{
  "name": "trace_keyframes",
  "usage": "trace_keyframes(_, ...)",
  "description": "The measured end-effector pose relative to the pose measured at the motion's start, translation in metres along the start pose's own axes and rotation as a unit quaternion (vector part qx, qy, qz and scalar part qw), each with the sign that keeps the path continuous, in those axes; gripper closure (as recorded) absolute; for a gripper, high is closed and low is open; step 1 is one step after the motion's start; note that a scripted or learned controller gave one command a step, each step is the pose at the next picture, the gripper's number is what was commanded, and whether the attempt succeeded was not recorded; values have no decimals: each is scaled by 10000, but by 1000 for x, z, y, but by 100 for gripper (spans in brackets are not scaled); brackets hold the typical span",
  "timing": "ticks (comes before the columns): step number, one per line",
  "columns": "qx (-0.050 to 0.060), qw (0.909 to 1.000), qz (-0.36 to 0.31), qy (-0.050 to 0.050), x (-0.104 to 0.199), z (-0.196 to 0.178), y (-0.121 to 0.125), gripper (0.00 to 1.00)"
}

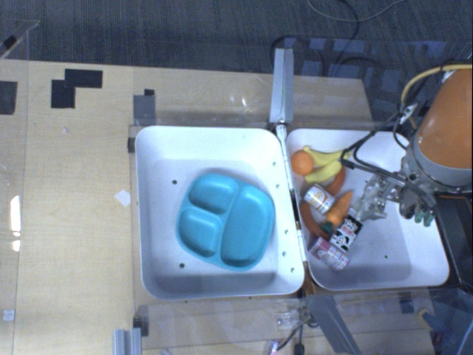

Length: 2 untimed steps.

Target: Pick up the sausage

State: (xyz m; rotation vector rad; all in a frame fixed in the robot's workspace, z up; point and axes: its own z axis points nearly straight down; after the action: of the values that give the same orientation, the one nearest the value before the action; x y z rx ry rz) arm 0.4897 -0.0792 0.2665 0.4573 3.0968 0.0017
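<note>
The sausage (311, 221), reddish brown and elongated, lies near the left wall of the right bin (414, 268), partly under a small can (318, 197) and a carrot (338, 209). My gripper (373, 203) hangs over the middle of the right bin, just right of the carrot and apart from the sausage. Nothing shows in its grasp. The grey wrist with the orange band (447, 124) comes in from the right.
In the right bin also lie an orange (301, 161), a banana (325, 166), a black-and-white carton (344, 234) and a reddish packet (329, 254). The left bin (159, 220) holds a blue divided plate (225, 220). A metal post (281, 87) stands between the bins.
</note>
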Motion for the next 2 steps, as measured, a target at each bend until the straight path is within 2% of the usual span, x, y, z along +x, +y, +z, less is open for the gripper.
trace_keyframes(1,4,9901,1406,19,13,34,39,100)
trace_keyframes(2,-5,9982,-595,-1,13,11,44,100)
